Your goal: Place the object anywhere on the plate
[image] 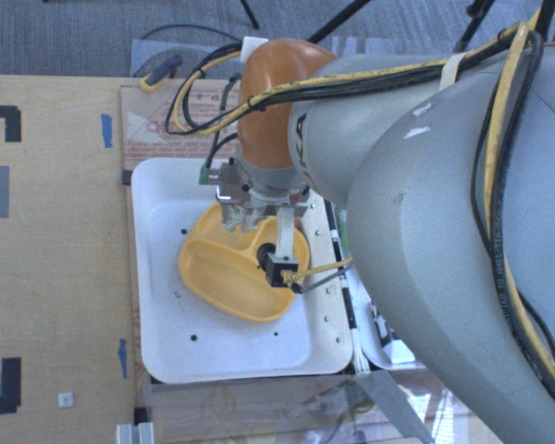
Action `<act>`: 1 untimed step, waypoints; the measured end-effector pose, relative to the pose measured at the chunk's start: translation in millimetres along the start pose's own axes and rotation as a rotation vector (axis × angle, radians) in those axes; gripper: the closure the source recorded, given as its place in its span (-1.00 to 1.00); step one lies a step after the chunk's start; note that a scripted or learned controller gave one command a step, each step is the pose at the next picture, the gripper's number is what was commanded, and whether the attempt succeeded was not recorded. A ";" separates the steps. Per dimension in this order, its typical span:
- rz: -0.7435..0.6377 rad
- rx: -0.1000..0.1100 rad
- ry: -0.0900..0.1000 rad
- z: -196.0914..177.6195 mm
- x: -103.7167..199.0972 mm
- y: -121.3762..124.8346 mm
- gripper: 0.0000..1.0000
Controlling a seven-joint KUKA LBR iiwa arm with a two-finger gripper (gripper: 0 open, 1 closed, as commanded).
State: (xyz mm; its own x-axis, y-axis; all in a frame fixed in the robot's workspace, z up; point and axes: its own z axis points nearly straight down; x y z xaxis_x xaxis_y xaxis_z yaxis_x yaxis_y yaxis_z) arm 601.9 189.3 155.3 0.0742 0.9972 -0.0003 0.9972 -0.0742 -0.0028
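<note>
At the near edge, the pale brown tabletop (55, 276) carries black corner marks (9, 387) and a short strip of blue tape (122, 357). Just beside it, to the right, stands a white bin (166, 340) with a few small dark dots on its floor. The plate (222, 280) is yellow and has dividers. It lies in the middle of this bin, a little toward the right wall. The gripper (250, 218) hangs over the far edge of the plate, very close to it. Whether it is spread or pressed together I cannot tell, and I cannot tell if it carries an object. The grey arm (425, 202) covers the right side, and its orange band (277, 100) is above the gripper. Behind the bin lies a cardboard sheet (157, 118) with red print. Farther back is a grey carpet floor (92, 17), with thin black stand legs (240, 3) on it.
</note>
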 end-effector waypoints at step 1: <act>0.380 -0.003 0.000 -92.8 39.0 40.8 1.00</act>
State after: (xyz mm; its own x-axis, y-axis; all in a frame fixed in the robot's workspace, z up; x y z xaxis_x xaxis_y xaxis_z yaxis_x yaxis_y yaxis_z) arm 645.7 225.1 248.0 0.4388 0.8986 -0.0005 0.8986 -0.4388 0.0003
